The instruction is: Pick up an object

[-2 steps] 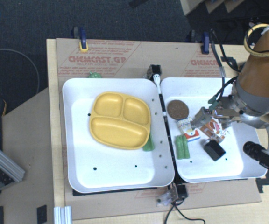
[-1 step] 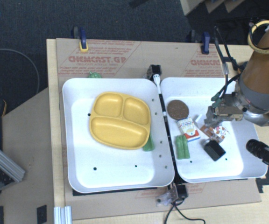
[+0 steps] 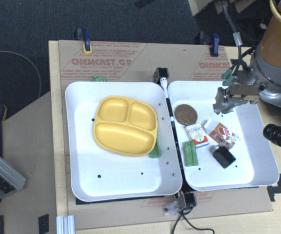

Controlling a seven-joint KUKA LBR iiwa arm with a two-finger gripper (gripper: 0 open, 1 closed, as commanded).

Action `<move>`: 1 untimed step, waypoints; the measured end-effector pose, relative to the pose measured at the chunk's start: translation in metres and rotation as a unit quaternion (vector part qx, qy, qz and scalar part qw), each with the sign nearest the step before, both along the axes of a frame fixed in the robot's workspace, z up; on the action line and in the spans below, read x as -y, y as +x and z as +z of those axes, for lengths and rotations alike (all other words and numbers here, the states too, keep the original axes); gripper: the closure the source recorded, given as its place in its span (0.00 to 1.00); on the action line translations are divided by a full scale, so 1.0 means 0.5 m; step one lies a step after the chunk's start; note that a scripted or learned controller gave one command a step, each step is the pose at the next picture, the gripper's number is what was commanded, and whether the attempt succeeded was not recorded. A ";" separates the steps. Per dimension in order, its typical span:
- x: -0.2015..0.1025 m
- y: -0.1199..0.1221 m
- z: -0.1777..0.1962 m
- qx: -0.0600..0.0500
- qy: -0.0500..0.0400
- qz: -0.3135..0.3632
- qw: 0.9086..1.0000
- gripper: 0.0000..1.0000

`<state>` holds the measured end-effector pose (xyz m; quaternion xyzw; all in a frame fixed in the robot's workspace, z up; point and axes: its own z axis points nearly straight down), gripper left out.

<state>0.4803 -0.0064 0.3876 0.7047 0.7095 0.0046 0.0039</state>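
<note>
Nearest the camera, my worktop carries two white bins: the left bin with a yellow divided plate, the right bin with my candidates. My gripper hangs over that bin's far part, above bare floor; whether it is parted or closed I cannot tell, and nothing shows in it. Nearby lie a brown disc, a white carton, a red packet, a black block and a green piece. I judge the black block best: it stands clear of the carton and the walls, so I'd centre over it before descending.
</note>
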 end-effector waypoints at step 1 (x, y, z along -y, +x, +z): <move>-0.038 -0.004 -0.193 -0.011 0.000 -0.003 1.000 1.00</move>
